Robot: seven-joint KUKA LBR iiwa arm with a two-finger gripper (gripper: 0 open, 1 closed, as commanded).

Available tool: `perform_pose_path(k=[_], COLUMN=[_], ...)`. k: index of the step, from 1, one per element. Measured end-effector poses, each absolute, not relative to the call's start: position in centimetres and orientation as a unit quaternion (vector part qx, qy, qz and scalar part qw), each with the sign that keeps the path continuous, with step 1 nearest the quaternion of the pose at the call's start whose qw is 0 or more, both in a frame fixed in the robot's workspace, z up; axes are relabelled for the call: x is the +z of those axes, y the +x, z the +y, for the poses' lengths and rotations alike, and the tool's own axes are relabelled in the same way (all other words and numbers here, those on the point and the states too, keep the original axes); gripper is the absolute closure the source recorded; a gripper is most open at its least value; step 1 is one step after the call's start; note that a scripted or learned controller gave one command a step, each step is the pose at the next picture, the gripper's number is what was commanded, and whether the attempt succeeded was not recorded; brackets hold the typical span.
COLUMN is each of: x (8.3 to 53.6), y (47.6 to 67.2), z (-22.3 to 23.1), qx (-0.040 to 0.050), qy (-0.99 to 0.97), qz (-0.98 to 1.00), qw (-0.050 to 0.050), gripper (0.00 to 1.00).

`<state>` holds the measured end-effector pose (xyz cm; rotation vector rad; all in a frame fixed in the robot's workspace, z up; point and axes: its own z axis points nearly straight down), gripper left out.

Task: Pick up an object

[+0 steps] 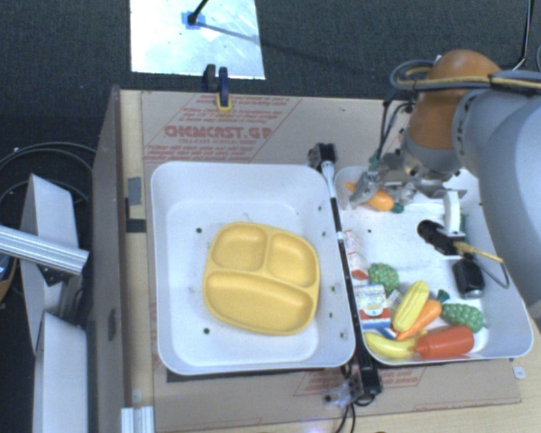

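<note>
Dark, nubbly carpet [54, 52] surrounds the bench, with a crinkled silvery sheet [198, 25] lying on it at the far side and loose black cables [9, 179] and a ribbed aluminium rail [36, 249] off to the left. A brown board with red printed lettering [225, 124] covers the bench top, held at its far edge by a small blue and yellow clamp [218, 84]. On it sit two shallow bins of smooth white plastic with rounded corners, and a thin black bar [338, 233] runs along the seam between them. The left bin [162, 269] holds a glossy yellow plastic plate with three compartments [261, 278], lying flat near the middle. I, the gripper [379, 192], hang over the far corner of the right bin [523, 332], close to the bar, and whether I am open or closed I cannot tell. A small orange piece [382, 203] lies just beside me, too blurred to say if I touch it. The other toy foods crowd the near end, well apart from me: a knobbly green lump [383, 276], a small printed carton [370, 298], a ridged yellow corn cob [411, 305], an orange carrot [419, 323], a curved yellow banana [386, 345], a smooth red piece [446, 341] and a bumpy green piece [463, 315].
</note>
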<state>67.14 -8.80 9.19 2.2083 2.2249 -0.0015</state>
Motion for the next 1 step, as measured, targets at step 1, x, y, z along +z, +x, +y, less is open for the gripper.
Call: perform_pose_path(k=[1], x=[10.48], y=[67.21], z=[-8.85], qx=[-0.0007], qy=[0.703], qz=[0.711], qw=[0.003], gripper=[1.00])
